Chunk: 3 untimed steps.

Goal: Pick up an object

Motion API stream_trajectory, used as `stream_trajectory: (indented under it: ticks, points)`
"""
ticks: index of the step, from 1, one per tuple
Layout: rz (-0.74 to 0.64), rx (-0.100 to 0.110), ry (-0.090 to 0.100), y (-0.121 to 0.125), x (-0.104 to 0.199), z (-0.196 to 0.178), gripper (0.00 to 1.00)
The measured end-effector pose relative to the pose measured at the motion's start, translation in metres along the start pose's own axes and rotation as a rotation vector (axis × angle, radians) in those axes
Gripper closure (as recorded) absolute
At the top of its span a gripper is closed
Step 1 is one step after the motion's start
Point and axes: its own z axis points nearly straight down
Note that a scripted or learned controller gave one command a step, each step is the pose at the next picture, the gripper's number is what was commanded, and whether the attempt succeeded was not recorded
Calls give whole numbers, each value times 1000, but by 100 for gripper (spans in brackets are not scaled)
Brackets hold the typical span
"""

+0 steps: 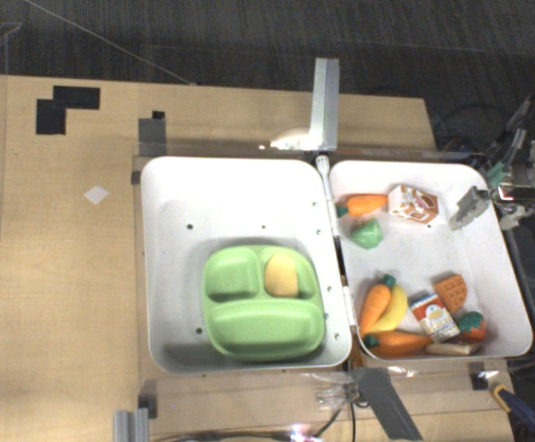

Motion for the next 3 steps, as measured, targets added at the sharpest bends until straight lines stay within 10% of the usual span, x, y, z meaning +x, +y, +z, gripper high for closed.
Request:
stream_trajectory:
  ticks: [1,2,3]
  points:
    - [-83,0,0,56,-7,85,0]
    - [-99,-1,0,-30,24,171,0]
    - [-122,-17,-2,37,55,176,0]
